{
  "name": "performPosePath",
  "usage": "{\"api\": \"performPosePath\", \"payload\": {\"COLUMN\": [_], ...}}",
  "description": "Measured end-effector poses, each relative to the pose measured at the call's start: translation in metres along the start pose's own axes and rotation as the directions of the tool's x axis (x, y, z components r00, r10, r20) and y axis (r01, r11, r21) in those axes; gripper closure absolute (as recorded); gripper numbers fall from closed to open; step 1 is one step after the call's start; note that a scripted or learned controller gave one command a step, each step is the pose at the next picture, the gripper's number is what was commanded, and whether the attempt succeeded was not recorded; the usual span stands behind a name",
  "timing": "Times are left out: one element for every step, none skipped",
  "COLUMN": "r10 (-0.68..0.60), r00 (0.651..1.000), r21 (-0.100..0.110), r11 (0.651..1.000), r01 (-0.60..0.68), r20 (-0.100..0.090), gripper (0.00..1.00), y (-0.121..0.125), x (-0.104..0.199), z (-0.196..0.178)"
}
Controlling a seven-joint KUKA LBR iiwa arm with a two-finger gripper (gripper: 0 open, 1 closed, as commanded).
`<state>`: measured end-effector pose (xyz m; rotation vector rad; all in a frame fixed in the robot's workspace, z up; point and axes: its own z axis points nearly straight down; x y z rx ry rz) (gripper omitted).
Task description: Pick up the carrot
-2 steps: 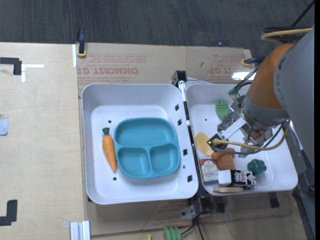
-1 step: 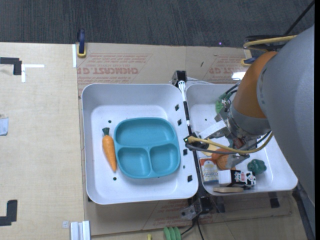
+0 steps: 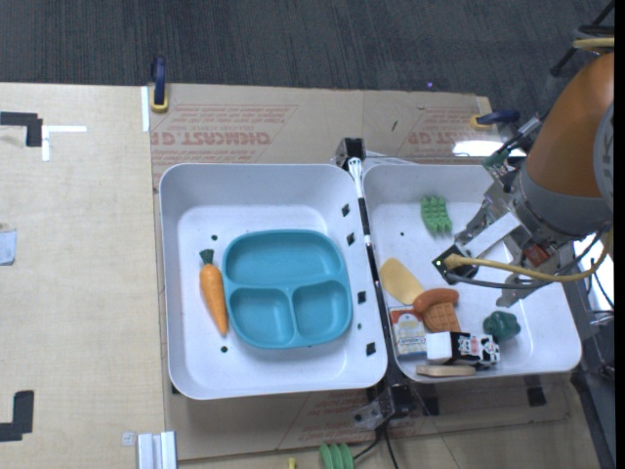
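Note:
The carrot [image 3: 214, 296], orange with a dark green top, lies lengthwise in the left bin [image 3: 186, 360], between the bin's left wall and a teal three-compartment plate [image 3: 288, 288]. My gripper [image 3: 508, 257] hangs over the right bin [image 3: 547, 355], far to the right of the carrot, below the grey and orange arm. Nothing shows held in it.
The right bin holds several small items: a green ridged toy [image 3: 437, 213], a tan slice [image 3: 400, 279], a brown waffle-like piece [image 3: 437, 307], a red and white box [image 3: 408, 325], a black and white carton [image 3: 474, 347] and a dark green lump [image 3: 503, 323].

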<state>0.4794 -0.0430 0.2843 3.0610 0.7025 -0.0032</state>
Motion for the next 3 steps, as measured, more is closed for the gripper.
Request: {"api": "performPosePath", "payload": {"r10": [0.238, 0.182, 0.193], "r00": [0.971, 0.983, 0.981], "r21": [0.004, 0.003, 0.005], "r11": [0.971, 0.983, 0.981], "r01": [-0.238, -0.182, -0.193], "r20": [0.004, 0.003, 0.003], "gripper": [0.0, 0.0, 0.0], "y": [-0.061, 0.012, -0.056], "x": [0.028, 0.01, 0.026], "z": [0.081, 0.094, 0.093]}}
